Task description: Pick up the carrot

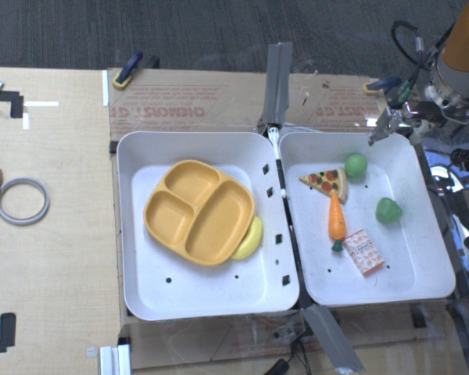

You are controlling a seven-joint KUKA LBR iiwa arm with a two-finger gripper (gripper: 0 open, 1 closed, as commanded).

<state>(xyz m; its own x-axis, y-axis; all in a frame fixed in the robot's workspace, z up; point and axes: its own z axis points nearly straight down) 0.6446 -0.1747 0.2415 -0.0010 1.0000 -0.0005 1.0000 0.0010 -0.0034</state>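
Here the carrot (336, 219) lies near the middle of the right bin (422, 283), a smooth orange taper with its narrow tip pointing to the far wall and a small dark green stub at the near end. Its tip sits just below a toy pizza slice (326, 182), a flat wedge dotted with red. Near its stub lies a small red-and-white packet (364, 251), rectangular and tilted. A rounded green ball (356, 165) lies by the far wall, and a lumpier green piece (388, 210) lies to the right. My gripper (392, 120) hangs over the bin's far right corner, well apart from the carrot, with nothing between my fingers; whether they are spread or closed I cannot tell. In the left bin (133, 287), a glossy yellow divided plate (199, 221) partly covers a pale yellow fruit (250, 239).
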